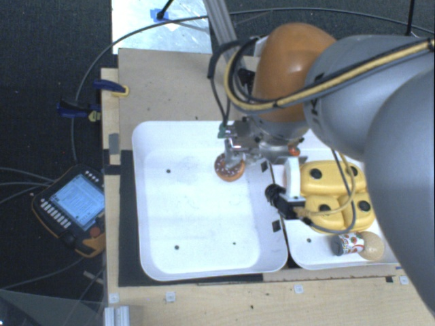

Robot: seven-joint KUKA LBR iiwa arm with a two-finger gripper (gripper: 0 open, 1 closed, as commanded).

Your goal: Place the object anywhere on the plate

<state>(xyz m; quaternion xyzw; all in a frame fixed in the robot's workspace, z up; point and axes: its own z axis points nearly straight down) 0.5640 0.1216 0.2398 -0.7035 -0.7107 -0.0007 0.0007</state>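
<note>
Object: a small round brown item [230, 169] is being seen at about 1 o'clock inside the left bin [156, 250], right under the gripper [233, 156].
Tool state: whether the item is being gripped cannot be told; the wrist is blocking that detail.
Plate: a yellow plate with round hollows [326, 182] is being held in the right bin [306, 257], at 3 o'clock from the object.
Risk, grasp: if the item is being touched from above and not clamped, it is likely to be left behind once lifting is being attempted.
Risk, transfer: the rims between the bins are being faced on the way; a loosely held item could be knocked off there.
Left bin contents: the brown item.
Right bin contents: the plate, plus a small patterned can [348, 244] and a pale rounded piece [371, 248] at 5 o'clock.
</note>
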